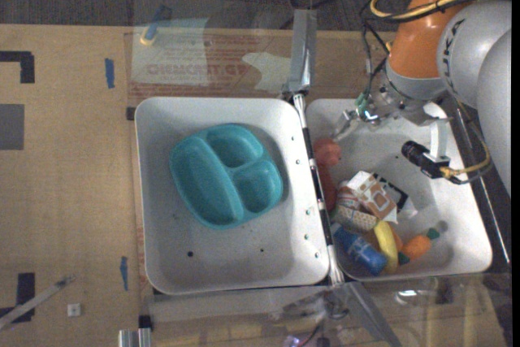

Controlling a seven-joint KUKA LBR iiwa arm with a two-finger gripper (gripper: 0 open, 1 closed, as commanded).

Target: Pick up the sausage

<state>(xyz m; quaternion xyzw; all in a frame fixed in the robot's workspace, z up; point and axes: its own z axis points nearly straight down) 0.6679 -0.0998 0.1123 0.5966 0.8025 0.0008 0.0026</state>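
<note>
Looming over the right bin (479, 232), the arm (455, 36) is hiding its own wrist, so you cannot tell how the jaws are standing. You are seeing the sausage (327, 161), reddish and blurred, lying against that bin's left wall beside the boxes (366, 203).

Faint reddish lettering (too blurred to read) marks the clear sheet (213, 65) above the bins.
</note>
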